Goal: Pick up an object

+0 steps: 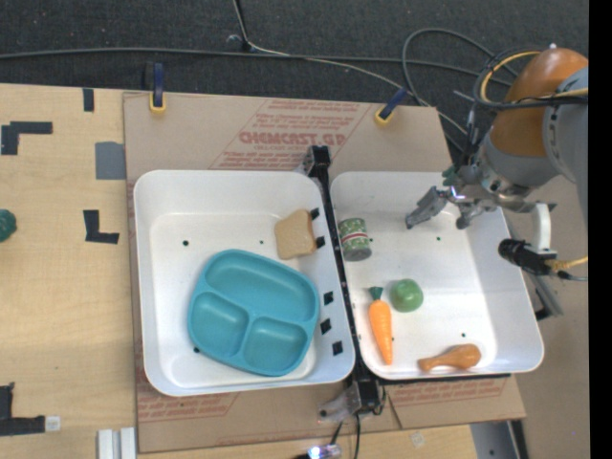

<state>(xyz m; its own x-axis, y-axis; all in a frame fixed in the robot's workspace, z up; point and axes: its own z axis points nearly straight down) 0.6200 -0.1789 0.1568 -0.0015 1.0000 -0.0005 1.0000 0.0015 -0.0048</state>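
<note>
Red lettering on the brown board (287,132) under the bins starts "CHEMCAST", the rest too small to read, and the small green can (355,238) at the right bin's (478,256) left wall wears an unreadable label. An orange carrot (382,330), a green ball (406,295) and a tan drumstick-shaped piece (449,359) lie toward that bin's near edge. The tool (443,208) hangs over the far right corner, fingers spread, holding nothing.
</note>
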